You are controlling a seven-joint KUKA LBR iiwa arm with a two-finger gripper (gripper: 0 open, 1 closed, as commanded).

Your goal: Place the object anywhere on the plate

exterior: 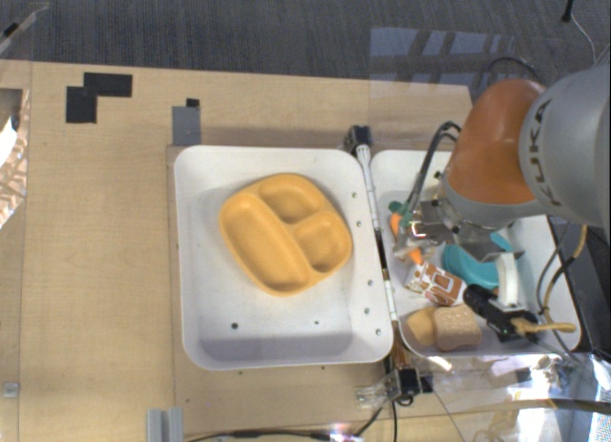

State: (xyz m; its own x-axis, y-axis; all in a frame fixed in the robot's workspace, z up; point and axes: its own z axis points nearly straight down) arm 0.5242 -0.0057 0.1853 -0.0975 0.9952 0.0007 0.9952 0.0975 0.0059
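Over right bin (563, 240) clutter, my arm (506, 149) hides the tool; grip state I cannot tell. Bread roll (456, 327) and wrapper (434, 284) crowd together; likely mis-grab. Yellow plate (284, 232) waits, left bin (200, 240).

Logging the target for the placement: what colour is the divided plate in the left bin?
Yellow-orange, plain, no pattern: the plate shows clearly in the camera view, lying in the left bin.

Wooden bench (95, 268), two white bins (277, 345) (side by side), perhaps black tape (95, 94)
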